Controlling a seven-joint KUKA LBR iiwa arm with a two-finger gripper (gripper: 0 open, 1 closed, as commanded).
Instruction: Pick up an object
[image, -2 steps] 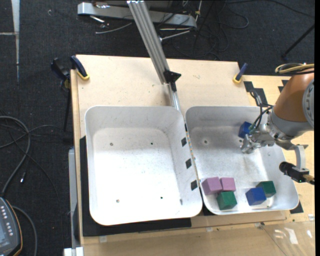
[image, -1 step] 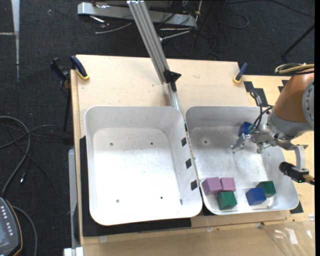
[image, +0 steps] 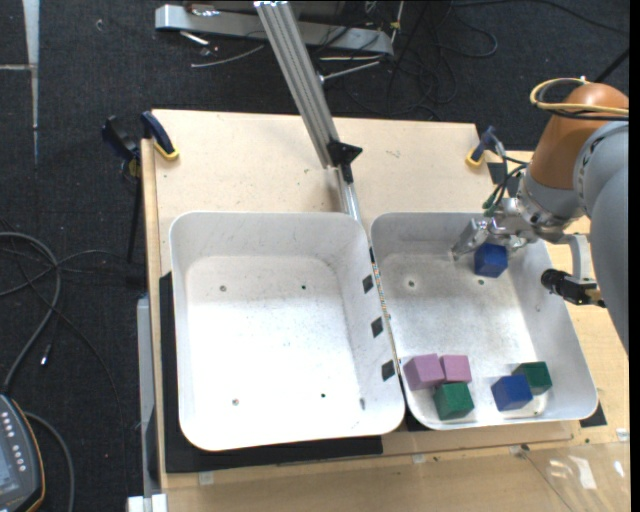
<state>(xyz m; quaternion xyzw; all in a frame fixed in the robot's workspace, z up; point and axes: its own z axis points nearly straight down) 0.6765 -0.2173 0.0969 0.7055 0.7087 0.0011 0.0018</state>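
The grey arm (image: 600, 170) reaches in from the right, its orange band (image: 575, 120) high at the far right, wrist angled down-left, the gripper (image: 487, 245) closed around a blue cube (image: 490, 262).

Grey rounded arm link (image: 608, 185), broad orange band (image: 565, 145) just above the wrist, thin pale cable looped over the orange part, small metallic gripper (image: 484, 238) below, black fitting beside it

The hand (image: 488, 243) grips a blue cube (image: 490, 261) above the right bin (image: 440, 250).
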